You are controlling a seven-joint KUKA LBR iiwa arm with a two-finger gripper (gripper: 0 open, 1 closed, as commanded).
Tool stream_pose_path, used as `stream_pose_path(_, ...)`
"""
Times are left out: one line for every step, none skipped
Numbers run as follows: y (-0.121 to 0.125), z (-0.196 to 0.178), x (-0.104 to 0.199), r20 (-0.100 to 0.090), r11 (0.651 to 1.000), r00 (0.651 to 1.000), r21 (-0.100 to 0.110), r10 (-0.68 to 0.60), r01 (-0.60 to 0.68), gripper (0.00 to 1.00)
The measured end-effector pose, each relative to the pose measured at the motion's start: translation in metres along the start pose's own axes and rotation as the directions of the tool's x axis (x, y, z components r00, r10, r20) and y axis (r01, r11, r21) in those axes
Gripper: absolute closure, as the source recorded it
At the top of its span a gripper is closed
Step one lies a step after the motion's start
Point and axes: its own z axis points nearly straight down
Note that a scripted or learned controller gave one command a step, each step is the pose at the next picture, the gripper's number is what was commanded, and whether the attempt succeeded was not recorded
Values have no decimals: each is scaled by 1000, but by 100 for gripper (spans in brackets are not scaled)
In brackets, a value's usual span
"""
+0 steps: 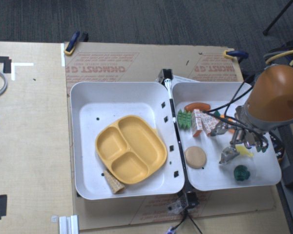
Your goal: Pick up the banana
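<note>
The bench (29, 145) is pale wood, with a sheet of brown cardboard (136, 65) lying under two white bins. The left bin (83, 106) holds a yellow divided plate (131, 149), set at a slant, with three compartments. Touching the plate's lower edge is a small tan waffle cone (113, 183), partly tucked under the rim.

The right bin (263, 177) sits flush against the left one. The arm (276, 94) comes in from the right, its orange band bulking over the bin's upper right corner, with dark cables running down to the gripper (234, 149). The gripper hangs low over the right middle of this bin. Its metal fingers (228, 156) point down and to the left, but whether they are apart or together I cannot tell, since the wrist and cables crowd them.

The banana (244, 150) shows as a small yellow sliver just beside the fingers, on their right, largely hidden under the gripper body. It cannot be told whether the fingers touch it.

Across the rest of the right bin: a round tan cookie (195, 157) near the lower left, a red and white carton (201, 123) above it, a green ridged piece (184, 119) beside the bin's left wall, an orange carrot (197, 106) near the top, and a dark green round piece (241, 173) near the lower right, just below the gripper.
</note>
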Motion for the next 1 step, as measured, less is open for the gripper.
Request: stream_pose_path(-27,-7,56,-1,987,987,0,-161,161,0)
